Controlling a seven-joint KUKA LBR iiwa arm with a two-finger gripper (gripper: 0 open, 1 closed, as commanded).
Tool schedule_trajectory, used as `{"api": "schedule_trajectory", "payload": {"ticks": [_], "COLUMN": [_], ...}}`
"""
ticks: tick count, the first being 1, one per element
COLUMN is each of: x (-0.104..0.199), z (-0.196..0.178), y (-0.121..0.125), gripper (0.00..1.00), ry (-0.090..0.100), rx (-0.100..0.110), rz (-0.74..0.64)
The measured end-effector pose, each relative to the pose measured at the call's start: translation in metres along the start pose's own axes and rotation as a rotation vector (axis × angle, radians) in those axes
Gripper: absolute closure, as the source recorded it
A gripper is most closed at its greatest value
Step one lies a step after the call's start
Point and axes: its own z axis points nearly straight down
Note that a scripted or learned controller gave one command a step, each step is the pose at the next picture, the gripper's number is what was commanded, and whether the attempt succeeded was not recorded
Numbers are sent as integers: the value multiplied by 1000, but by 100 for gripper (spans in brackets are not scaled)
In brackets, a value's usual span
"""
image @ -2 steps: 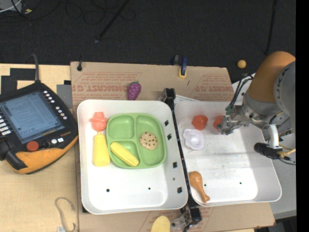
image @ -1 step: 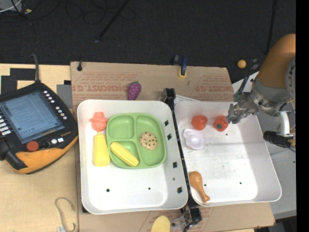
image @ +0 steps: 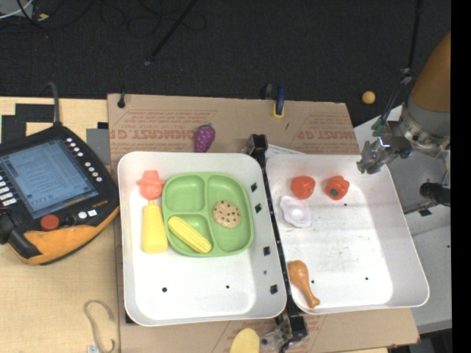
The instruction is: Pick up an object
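Yellow toy (image: 245, 340), cut off at bottom edge.

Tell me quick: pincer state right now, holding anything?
Pincer: open or closed cannot be told; it sits above the top right corner of the right bin, with nothing seen in it.

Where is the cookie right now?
The cookie lies in the green divided plate, in its upper right compartment, inside the left bin, with the corn cob in the neighbouring compartment.

Bright even overhead light on white bins (image: 346, 300), dark background, soft shadows, slight blur
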Motion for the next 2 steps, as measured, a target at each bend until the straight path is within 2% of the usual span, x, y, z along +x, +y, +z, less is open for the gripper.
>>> {"api": "schedule_trajectory", "payload": {"ticks": [1,2], "x": [0,61], "z": [-2,5], "y": [0,-3], "gripper": [100,100], "ry": [1,4], "rx": [4,7], "rz": [-3,-4]}}
